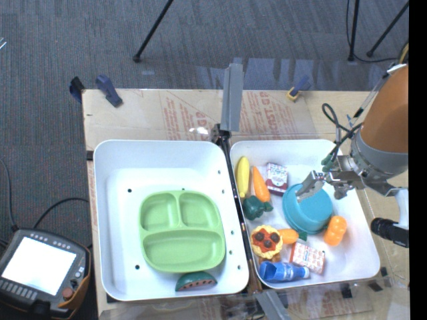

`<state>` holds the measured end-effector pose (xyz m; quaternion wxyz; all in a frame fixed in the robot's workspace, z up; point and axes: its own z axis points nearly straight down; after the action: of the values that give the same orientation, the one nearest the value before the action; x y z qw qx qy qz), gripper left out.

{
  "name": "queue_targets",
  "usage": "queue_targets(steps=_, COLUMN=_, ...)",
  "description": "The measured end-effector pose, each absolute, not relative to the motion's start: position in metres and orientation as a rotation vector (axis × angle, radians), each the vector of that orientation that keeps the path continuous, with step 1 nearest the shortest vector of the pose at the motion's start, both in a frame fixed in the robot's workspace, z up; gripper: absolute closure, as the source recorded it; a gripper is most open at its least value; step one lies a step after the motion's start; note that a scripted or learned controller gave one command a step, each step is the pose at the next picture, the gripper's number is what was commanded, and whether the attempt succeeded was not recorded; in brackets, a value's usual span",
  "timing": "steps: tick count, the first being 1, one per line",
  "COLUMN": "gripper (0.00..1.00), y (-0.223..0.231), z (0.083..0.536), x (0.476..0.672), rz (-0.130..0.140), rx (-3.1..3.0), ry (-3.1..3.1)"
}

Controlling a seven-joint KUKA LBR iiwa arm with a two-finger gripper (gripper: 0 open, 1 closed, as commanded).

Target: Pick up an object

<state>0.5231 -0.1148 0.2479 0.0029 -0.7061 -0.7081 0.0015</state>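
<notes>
Watermelon slice (196, 282) is being left by the green plate (182, 231); rightward, the blue bowl (307, 209) is being neared by the tool (325, 182), its spread unreadable. Its curved rim is being judged slippery; crowded neighbours could be knocked.

Cardboard-covered bench (167, 112), two white bins side by side, left bin (110, 179), right bin (360, 245), blue clamp (107, 91) at its back-left edge

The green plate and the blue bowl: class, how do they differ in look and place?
The green plate is flat, split into compartments, and lies in the left bin; the blue bowl is round, deeper, and sits among toys in the right bin. The end effector is at the bowl, far from the plate. Both are plain-coloured dishes.
</notes>
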Motion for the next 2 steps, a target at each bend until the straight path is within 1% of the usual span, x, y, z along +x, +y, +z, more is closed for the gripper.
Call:
queue_targets(steps=1, gripper=0.00, y=-0.151, z=0.112, x=0.594, rz=0.000, rx=-2.313, ry=-2.124)
queue_targets(steps=2, gripper=0.00, y=-0.146, z=0.092, x=0.573, rz=-0.008, rx=-2.299, ry=-2.150)
